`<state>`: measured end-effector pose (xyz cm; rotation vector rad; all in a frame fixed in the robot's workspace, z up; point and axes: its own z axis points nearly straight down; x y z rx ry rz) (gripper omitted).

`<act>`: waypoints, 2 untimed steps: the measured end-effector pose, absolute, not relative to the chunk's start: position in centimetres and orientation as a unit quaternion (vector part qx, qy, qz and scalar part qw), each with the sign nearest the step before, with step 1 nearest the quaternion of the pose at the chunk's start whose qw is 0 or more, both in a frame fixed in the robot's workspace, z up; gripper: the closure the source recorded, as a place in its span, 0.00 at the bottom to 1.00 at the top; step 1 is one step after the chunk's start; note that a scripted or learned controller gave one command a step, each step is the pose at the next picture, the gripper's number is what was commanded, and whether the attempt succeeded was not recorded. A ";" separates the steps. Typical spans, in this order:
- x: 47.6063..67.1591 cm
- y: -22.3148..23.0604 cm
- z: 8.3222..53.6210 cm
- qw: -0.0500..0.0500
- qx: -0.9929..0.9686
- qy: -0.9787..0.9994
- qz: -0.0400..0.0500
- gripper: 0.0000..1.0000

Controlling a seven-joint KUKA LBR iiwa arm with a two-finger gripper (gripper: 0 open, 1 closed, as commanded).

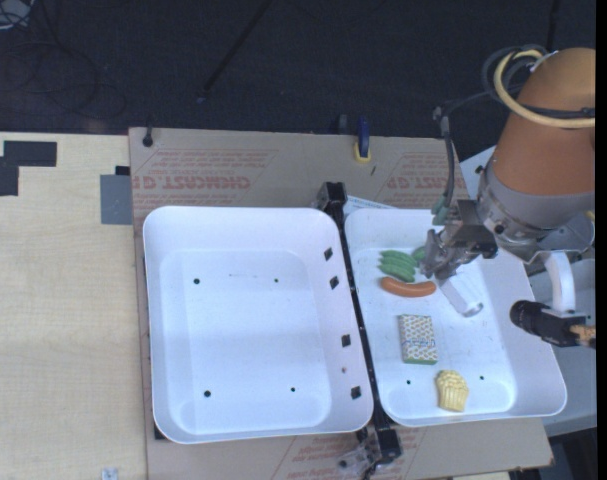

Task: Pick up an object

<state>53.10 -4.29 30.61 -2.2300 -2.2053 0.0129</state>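
Observation:
The right bin point(503, 393) holds several small objects. A green leafy piece point(395, 264) lies at its upper left, with an orange-red sausage-shaped piece point(408, 288) just below it. A patterned rectangular block point(417, 338) sits in the middle, and a yellow corn-like piece point(451, 390) lies near the front rim. My gripper point(441, 258) hangs low over the bin, just right of the green piece and above the sausage's right end. A clear, glassy object point(463, 296) lies right below the gripper. Nothing shows between the fingers.
The left bin point(183, 408) sits beside the right one, joined by a black clamp strip point(345, 298). Both rest on a cardboard sheet point(233, 168). The bulky arm point(543, 138) fills the upper right, with cables and a black part point(548, 323) near the right rim.

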 end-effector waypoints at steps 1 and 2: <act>56.6 -3.0 34.5 0.000 -0.707 -0.707 0.000 1.00; 61.6 0.1 39.0 0.000 -0.707 -0.707 0.000 1.00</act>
